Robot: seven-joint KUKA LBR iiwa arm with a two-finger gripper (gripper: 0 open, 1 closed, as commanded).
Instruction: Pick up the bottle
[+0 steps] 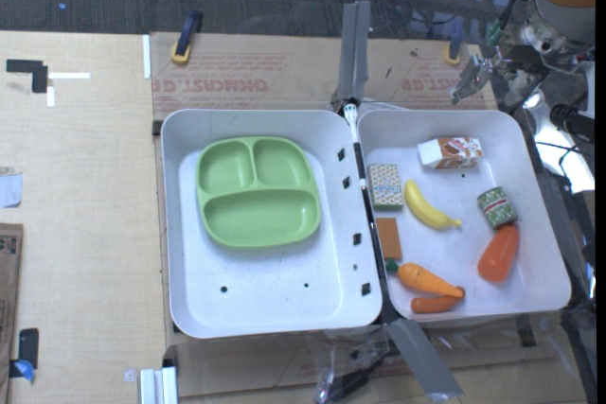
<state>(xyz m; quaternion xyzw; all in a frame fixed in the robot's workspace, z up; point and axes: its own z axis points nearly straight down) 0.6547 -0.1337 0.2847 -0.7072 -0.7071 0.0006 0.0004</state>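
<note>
The orange bottle [499, 254] lies tilted near the right bin's [530, 147] right wall, just below a small green can [495, 206]. The pincer [471, 79] hovers beyond the bin's far rim, its spread unclear among cables; the arm is cut off at the frame edge.

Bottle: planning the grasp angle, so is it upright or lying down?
Lying down. The bottle rests on its side on the right bin's floor, beside the can.

A green tray [258, 192] lies in the left bin [189, 298]. The right bin [530, 298] holds a banana [431, 207], carrot [428, 278], carton [451, 151] and can [495, 207].
</note>
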